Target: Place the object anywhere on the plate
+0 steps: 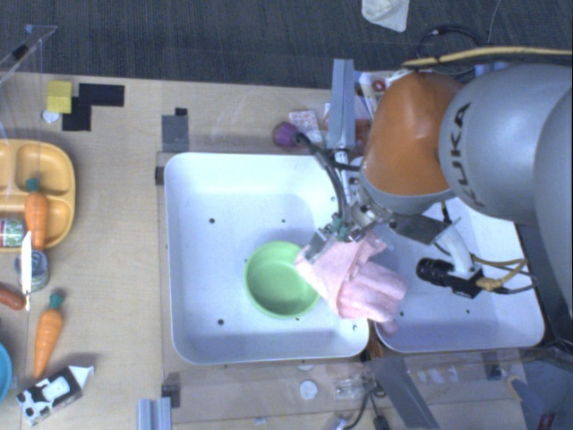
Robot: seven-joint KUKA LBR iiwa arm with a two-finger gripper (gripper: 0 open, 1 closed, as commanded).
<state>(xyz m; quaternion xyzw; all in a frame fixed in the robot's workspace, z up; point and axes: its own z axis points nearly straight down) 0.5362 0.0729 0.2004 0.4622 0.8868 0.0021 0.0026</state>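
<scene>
Beside the round green plate (281,280), soft pink cloth (360,280) lies crumpled.

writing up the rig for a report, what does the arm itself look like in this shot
The arm is bulky, rounded and grey, with dark KUKA lettering on its shell and a glossy orange band above the wrist. Thin dark cables run down to a small metallic gripper. A black fitting with a yellowish cable sits at its side.

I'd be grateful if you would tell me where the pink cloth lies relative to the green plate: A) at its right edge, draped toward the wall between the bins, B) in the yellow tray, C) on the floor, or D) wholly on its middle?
A: the pink cloth overlaps only the green plate's right rim and spreads right over the bins' divide.
</scene>
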